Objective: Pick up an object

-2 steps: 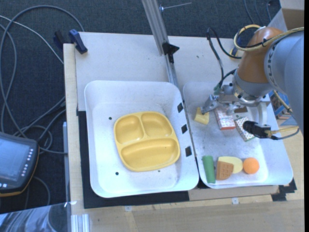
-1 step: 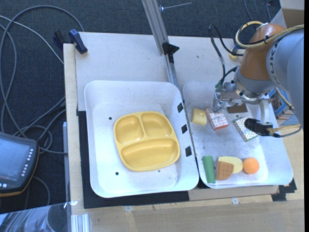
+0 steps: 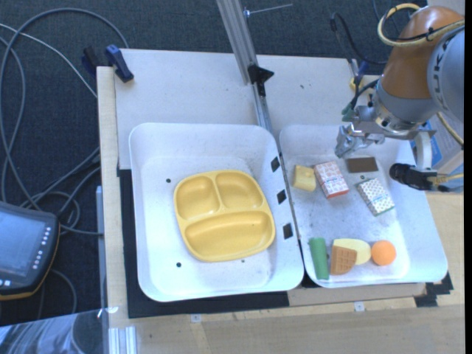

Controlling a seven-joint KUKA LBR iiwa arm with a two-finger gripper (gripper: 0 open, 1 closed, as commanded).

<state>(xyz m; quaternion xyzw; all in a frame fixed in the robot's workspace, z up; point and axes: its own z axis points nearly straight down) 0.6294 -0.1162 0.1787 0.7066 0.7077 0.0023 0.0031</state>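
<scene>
- Two shallow white bins are seen side by side on the bench; the left bin [image 3: 147,198] holds a yellow divided tray [image 3: 223,214] with three compartments, lying flat near its middle.
- The right bin [image 3: 420,231] holds the small objects that can be picked.
- At its far part, a pale yellow block [image 3: 304,178] is placed just beside a red-and-white patterned box [image 3: 331,179].
- A flat brown piece [image 3: 361,165] lies to the right of this box, and a grey-white patterned box [image 3: 375,196] is seen nearer, tilted.
- Along the near wall a green stick [image 3: 318,257] lies at the left, then a waffle-patterned orange piece [image 3: 342,259] touching a pale yellow wedge [image 3: 358,250], then an orange ball [image 3: 383,253] at the right.
- The gripper [image 3: 348,144] is located over the far part of the right bin, above the patterned boxes.
- It cannot be told whether its fingers are apart or together, and nothing is seen between them.
</scene>
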